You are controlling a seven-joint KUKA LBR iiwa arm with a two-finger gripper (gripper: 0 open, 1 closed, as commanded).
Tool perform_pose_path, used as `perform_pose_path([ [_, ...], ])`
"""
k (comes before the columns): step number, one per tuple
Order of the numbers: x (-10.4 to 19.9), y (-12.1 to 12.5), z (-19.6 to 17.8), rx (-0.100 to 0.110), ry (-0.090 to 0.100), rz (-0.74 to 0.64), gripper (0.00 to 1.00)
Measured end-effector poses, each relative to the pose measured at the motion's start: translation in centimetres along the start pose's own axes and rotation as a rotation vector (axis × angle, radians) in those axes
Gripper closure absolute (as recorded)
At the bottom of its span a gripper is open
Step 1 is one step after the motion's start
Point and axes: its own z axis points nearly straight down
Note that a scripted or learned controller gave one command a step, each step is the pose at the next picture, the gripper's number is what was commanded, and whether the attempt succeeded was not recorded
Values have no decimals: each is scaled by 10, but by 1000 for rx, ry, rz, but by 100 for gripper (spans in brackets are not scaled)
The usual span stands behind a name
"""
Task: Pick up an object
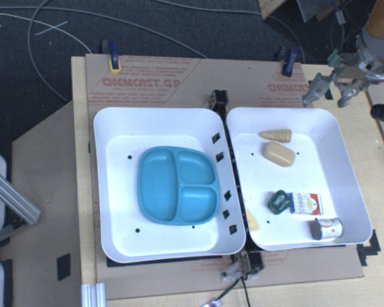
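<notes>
My gripper (330, 93) hovers at the upper right, above the far rim of the right bin (349, 171), fingers spread open with nothing between them. Inside that bin lie a tan corn-shaped piece (275, 135) and a tan bread-like lump (278, 153) near the back. Closer to the front sit a dark green object (280, 201), a small white and red carton (306, 203) and a white cylinder with a dark cap (325, 229). All of these lie well below and to the left of the gripper.
The left bin (109, 171) holds a blue divided plate (177, 185). Black clips run along the seam between the bins. A yellow scrap (251, 220) lies at the right bin's front left wall. Clamps (115, 61) hold the cardboard base at the back.
</notes>
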Motion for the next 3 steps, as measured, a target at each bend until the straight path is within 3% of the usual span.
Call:
perform_pose_path([
  [1, 0, 2, -7, -12, -3, -3, 0],
  [3, 3, 2, 78, -6, -2, -2, 0],
])
